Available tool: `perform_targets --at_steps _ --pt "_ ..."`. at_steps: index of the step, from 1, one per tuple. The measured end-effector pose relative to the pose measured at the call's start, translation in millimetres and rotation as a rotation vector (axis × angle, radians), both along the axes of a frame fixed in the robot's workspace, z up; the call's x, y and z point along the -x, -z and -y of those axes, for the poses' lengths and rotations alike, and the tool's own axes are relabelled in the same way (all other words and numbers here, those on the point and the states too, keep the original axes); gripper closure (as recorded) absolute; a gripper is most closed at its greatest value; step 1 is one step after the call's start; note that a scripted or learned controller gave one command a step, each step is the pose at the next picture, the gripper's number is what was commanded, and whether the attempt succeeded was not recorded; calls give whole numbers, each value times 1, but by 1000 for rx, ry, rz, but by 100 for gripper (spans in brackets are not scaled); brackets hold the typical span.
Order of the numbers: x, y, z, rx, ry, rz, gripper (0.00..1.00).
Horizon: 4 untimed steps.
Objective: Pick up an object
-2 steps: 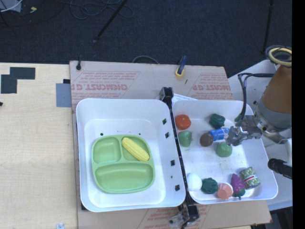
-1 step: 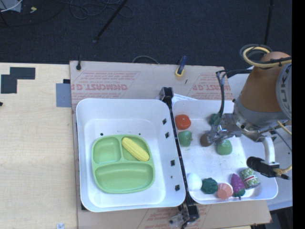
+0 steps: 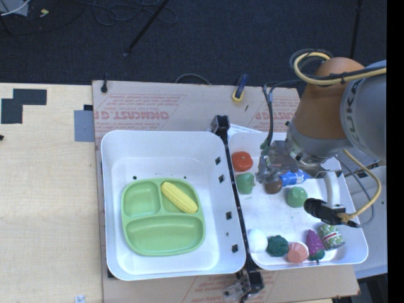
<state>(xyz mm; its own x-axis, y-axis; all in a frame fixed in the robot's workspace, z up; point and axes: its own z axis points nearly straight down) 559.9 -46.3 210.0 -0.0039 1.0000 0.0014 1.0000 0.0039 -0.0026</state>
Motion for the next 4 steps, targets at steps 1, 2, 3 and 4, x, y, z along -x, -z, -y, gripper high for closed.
perform_targets --at_steps 1,2,3,4 --pt "-2 -14 -55 -1 -2 1 100" --pt "-19 -11 -103 0 -1 0 100" --pt "-24 -14 -164 0 -2 0 100" --pt "-16 -7 -154 3 4 -3 100"
